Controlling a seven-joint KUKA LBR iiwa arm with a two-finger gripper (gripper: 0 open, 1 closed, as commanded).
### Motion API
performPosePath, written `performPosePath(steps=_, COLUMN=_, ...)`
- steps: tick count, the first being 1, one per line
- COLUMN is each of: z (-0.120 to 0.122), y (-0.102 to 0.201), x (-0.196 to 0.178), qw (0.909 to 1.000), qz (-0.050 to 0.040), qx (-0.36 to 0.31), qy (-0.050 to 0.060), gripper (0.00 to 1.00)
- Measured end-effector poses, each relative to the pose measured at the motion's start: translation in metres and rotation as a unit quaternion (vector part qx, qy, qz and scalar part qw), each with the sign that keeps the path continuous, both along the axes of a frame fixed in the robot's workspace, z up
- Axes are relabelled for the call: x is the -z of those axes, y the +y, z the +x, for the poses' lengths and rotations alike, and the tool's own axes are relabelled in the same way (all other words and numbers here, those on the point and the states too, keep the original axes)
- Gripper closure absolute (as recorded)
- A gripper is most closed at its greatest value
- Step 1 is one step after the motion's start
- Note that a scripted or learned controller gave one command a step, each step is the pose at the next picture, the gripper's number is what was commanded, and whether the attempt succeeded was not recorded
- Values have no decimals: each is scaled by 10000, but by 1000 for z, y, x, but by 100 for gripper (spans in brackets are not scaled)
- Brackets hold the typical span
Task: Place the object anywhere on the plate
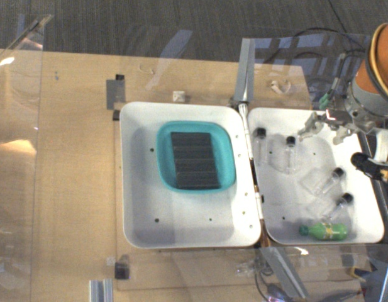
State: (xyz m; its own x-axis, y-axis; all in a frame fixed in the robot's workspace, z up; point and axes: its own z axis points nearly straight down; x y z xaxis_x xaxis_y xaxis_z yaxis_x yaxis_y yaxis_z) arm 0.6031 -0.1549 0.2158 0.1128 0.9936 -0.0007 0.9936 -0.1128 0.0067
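Here the gripper (326,129) hangs with fingers apart, nothing between them. The nearest clear bottle (286,155) lies just left of them, cap toward the bin's far wall; the plate (226,151) sits well further left

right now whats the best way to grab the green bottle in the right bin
Grip the green bottle across its body near the middle, coming straight down from above. It lies on its side along the right bin's near wall, so the fingers should straddle its width, one toward the wall. That wall gap looks tight. Clear bottles lie close behind.
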Motion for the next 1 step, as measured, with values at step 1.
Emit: performPosePath(steps=1, z=56, y=-24, x=-119, qw=10000, qz=-7, qx=-49, qy=0, gripper=0)
